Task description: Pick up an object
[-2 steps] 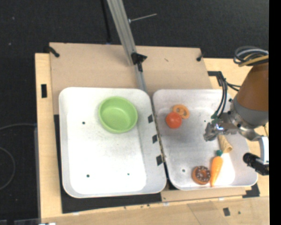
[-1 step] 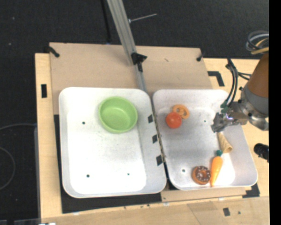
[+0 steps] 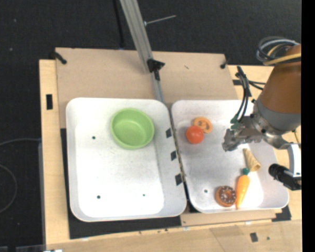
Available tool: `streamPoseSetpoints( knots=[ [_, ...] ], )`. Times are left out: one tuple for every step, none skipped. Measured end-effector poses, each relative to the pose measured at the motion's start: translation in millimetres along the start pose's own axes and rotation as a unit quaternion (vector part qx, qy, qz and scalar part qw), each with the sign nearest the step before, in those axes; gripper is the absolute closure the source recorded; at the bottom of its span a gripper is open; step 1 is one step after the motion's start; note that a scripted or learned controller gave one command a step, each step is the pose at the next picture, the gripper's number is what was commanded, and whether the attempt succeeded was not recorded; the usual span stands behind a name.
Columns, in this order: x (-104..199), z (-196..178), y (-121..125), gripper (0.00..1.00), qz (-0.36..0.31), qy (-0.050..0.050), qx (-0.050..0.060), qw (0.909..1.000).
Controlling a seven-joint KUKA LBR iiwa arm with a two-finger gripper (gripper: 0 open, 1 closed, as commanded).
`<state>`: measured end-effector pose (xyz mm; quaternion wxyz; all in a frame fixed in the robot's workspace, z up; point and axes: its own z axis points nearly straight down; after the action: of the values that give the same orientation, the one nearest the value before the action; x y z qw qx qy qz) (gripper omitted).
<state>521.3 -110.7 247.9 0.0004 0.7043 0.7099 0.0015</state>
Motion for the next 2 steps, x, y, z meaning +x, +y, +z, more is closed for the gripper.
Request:
streamPoseSetpoints(
  knots=[
    [55.5, 10.5, 0.9, 1.0, 0.0, -0.001, 0.001, 1.0],
    [111.7, 0.9, -2.3, 1.0, 0.0, 0.0, -0.001, 1.0]
  ],
)
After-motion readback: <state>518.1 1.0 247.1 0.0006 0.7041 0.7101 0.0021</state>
